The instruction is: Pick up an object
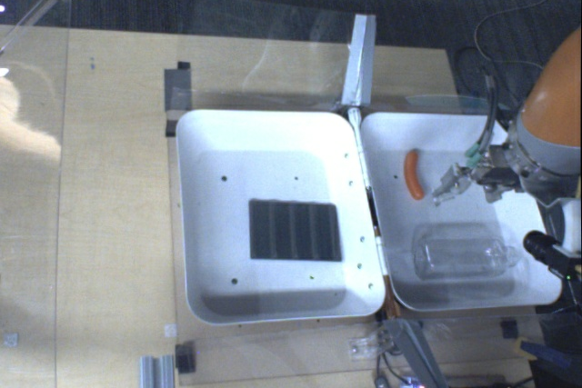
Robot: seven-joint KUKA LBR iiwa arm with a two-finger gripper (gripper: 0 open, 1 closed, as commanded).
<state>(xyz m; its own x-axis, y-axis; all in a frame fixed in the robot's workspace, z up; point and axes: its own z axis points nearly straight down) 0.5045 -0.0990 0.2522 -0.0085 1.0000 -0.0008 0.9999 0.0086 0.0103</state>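
Because the clear bottle (459,253) lies nearest in the right bin (391,150), its slick, see-through body could slip. Farther, the claw (452,184) hangs open and empty just right of the orange sausage (414,174), risking a nudge.

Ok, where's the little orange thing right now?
The orange object lies in the right bin, near its left wall, just left of the gripper and above the clear bottle.

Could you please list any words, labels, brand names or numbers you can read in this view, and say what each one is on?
None can be read in this view.
The orange object, the clear plastic bottle and the dark ribbed mat show no print.
The two white bins, the hand and the bench carry no visible markings.
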